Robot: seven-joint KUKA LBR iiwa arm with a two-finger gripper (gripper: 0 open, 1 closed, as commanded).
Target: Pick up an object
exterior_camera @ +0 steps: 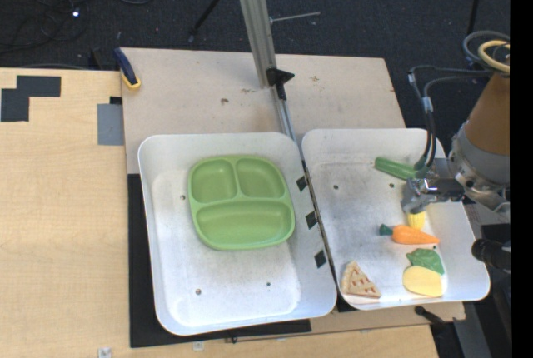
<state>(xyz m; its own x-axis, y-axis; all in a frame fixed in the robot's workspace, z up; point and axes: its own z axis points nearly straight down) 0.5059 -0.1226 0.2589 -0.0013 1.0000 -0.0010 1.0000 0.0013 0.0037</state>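
My gripper [414, 200] hangs low over the right bin [350, 181], near its right side. Just below it lies a small yellow piece [416, 221], partly hidden by the gripper. An orange carrot with a green tip [411, 236] lies right under that. A green oblong piece [395, 168] rests up and left of the gripper. Near the bin's front right corner sits a yellow item with a green top [425, 275]. A tan triangular wedge [360, 281] lies at the front left of this bin.
The left bin [166, 281] holds a green divided plate [241, 202]. A metal post [258, 23] rises behind the bins. The arm's orange band [493, 111] and grey wrist stand over the right bin's right edge.
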